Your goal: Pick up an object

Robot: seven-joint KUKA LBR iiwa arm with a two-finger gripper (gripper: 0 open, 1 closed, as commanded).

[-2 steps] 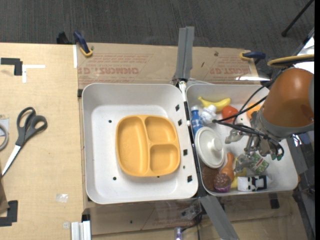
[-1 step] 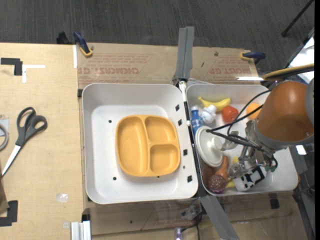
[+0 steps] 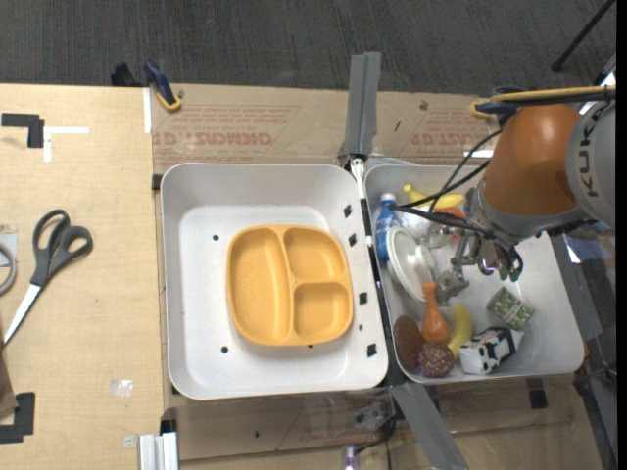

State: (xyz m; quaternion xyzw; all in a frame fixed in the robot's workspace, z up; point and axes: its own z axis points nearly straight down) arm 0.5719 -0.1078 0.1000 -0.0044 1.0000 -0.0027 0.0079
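Note:
My gripper [image 3: 477, 260] hangs over the middle of the right bin [image 3: 563, 355], below the arm's orange band. Nothing can be seen held in it. Just left of it lies a clear round dish [image 3: 407, 253]. Below it lie an orange carrot-shaped toy [image 3: 432, 318], a yellow banana [image 3: 460, 323], a brown disc [image 3: 407, 336] and a dark red berry [image 3: 437, 361]. A black-and-white cow toy [image 3: 487, 352] and a green-and-white packet [image 3: 510, 307] sit at the bin's lower right. A blue bottle [image 3: 386, 210] and a yellow item [image 3: 443, 202] lie at the back, partly hidden by the arm.
The left bin [image 3: 186, 292] holds a yellow divided plate [image 3: 290, 284]. Scissors [image 3: 47, 253] lie on the bench at the far left. A grey bar [image 3: 361, 106] rises behind the gap between the bins.

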